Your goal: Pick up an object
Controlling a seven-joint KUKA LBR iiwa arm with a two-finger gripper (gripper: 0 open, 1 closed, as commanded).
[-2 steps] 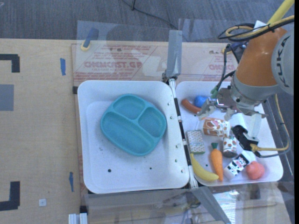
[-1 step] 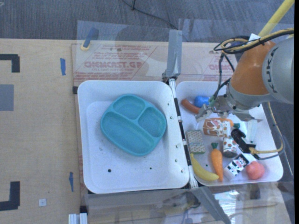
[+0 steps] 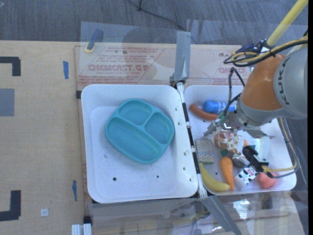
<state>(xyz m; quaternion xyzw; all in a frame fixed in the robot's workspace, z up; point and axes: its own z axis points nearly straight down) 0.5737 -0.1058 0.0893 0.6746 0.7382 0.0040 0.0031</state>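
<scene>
Toy food [image 3: 227,170] jumbled in right bin [image 3: 287,156]

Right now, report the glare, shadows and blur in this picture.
Camera view: lighting is soft and even; the teal plate and left bin look sharp. Glare streaks the clear sheets at the bench's top and bottom edges. The arm shades the cluttered right bin, where small items by the gripper look slightly soft.

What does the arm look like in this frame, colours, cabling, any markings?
Grey arm with partial dark lettering on its casing, and a rounded orange band above the wrist. Black and yellow cables loop over the band. The gripper is metallic grey, small and angular.
</scene>
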